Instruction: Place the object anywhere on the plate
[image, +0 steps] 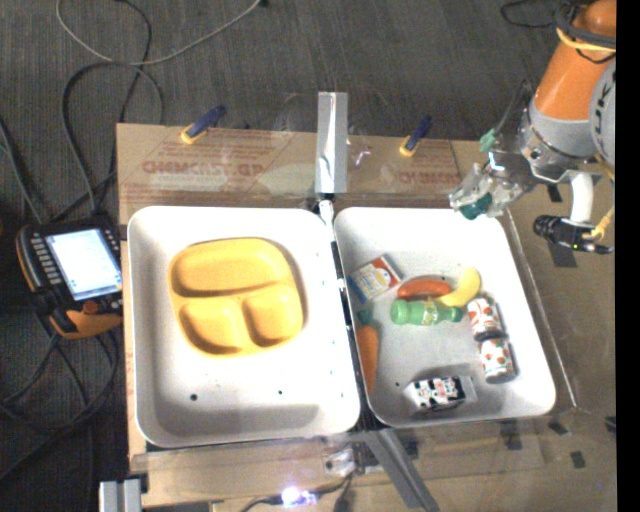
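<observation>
The arm (575, 80) reaches in from the upper right, and its gripper (478, 200) hangs above the far right corner of the right bin (530, 380), just over the rim. The view is too blurred there to tell whether the jaws are apart or together; nothing can be made out between them.

The yellow plate (238, 295), with three compartments, lies in the left bin (150, 400) and carries nothing.

The objects are all in the right bin: a small carton (376, 277) near the left wall, a carrot (367, 355) along that wall, a green bottle (425, 313) lying on its side, a red object (420, 288) and a banana (463, 288) just behind the bottle, two red-and-white cans (490, 340) to the right, and a dark-printed box (437, 392) near the front.

A handheld controller with a lit screen (70, 265) rests left of the bench (200, 160).
</observation>
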